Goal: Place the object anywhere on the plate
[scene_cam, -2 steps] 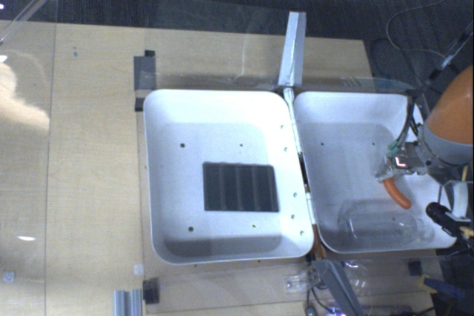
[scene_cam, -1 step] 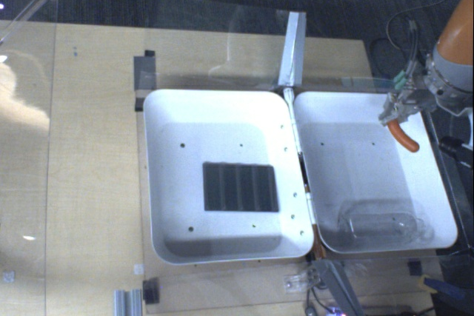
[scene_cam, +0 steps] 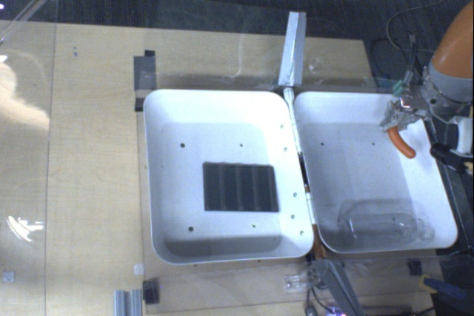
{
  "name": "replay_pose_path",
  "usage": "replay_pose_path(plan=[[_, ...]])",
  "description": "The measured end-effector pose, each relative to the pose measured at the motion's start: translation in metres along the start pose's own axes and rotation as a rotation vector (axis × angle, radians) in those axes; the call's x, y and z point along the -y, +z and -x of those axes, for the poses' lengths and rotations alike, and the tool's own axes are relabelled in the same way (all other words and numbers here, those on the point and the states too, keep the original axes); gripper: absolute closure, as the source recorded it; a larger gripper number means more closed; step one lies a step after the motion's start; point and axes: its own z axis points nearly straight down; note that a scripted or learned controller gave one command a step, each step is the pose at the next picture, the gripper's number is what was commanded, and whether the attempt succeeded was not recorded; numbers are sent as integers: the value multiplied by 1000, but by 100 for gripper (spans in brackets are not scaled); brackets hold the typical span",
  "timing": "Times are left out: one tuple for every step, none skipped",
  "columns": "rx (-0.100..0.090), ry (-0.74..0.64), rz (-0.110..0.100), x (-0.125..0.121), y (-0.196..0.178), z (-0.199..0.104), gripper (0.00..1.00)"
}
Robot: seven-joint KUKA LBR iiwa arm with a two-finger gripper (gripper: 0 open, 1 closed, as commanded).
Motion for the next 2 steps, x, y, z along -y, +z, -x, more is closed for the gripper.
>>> replay_pose_path(plan=[[1,39,6,-42,-120,-30,100],[0,39,5,-42,-120,-30,0]])
